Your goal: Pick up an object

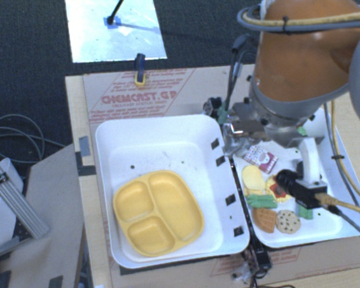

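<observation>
The right bin [342,222] holds several small toy foods. A red and white packet [262,158] lies near its back left. In front of it come a pale yellow piece [253,178], a green strip [260,201], an orange waffle-like piece [264,217] and a speckled cookie [288,221]. My gripper [234,132] hangs under the orange wrist at the back left corner of this bin, just behind the packet. The wrist hides most of the gripper. Nothing shows in its grasp.
The left bin [128,136] carries a yellow divided tray [157,211] at its front. A white upright object [310,158] stands in the right bin's right half. The big arm body covers that bin's back. A cardboard sheet [139,90] lies behind the bins.
</observation>
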Available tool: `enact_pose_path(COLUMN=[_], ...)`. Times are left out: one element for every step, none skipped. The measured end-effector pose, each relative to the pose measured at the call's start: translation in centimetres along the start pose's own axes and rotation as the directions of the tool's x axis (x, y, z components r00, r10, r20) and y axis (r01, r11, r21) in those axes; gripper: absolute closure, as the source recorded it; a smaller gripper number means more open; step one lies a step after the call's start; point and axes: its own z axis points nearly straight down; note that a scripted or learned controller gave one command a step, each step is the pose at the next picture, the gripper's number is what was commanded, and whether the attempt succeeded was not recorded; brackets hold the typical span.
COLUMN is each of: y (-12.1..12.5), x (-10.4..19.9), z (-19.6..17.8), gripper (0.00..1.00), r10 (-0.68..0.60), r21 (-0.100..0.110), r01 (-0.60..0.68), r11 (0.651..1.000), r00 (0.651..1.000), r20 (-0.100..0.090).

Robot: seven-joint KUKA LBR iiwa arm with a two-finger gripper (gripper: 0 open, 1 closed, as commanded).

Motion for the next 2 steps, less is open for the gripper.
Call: enact_pose_path(y=[-0.4,-0.2], x=[4.2,5.9], z=[13.1,12.4], gripper=[1.0,1.0], r10=[-0.007,-0.007], r21=[0.019,0.008], r01=[0.007,0.007], r11=[1.0,1.0], r00=[1.0,1.0], r20=[0.003,0.0])
